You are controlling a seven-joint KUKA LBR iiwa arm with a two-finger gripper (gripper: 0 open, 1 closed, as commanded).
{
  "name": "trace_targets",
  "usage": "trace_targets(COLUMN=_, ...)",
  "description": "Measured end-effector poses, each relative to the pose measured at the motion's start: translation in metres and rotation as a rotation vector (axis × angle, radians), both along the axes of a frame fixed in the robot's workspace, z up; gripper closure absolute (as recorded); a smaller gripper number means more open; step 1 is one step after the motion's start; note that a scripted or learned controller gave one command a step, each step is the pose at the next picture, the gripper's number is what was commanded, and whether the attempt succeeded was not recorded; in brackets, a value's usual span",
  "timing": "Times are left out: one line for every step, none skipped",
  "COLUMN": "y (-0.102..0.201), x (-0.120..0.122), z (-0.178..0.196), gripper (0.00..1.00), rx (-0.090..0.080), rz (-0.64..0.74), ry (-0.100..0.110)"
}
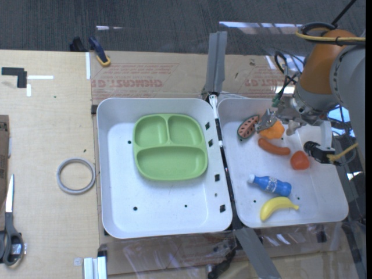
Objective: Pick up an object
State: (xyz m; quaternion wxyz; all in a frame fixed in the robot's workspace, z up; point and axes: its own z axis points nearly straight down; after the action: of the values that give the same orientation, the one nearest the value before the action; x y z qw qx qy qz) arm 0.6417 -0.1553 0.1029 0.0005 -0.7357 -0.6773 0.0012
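Observation:
The right bin point(325, 208) holds several toys. A watermelon slice point(248, 127) lies at its back left, with an orange piece point(273, 131) beside it. In front of these are a red sausage point(274, 148), a red tomato point(300, 160), a blue bottle point(271, 184) and a yellow banana point(278, 207). My gripper point(272, 119) hangs low at the back of this bin, right over the orange piece and just right of the watermelon slice. Whether it touches the orange piece is unclear.
The left bin point(116, 214) holds a green divided plate point(170, 146). On the bench to the left lie a grey tape ring point(76, 175) and scissors point(10, 237). A blue and yellow clamp point(100, 52) lies at the back. A black cable point(317, 151) hangs near the tomato.

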Motion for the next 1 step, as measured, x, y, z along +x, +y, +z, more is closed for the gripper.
trace_targets(y=-0.0005, x=0.0000, z=0.0091, gripper=1.00, rx=-0.001, rz=0.001, ry=0.001)
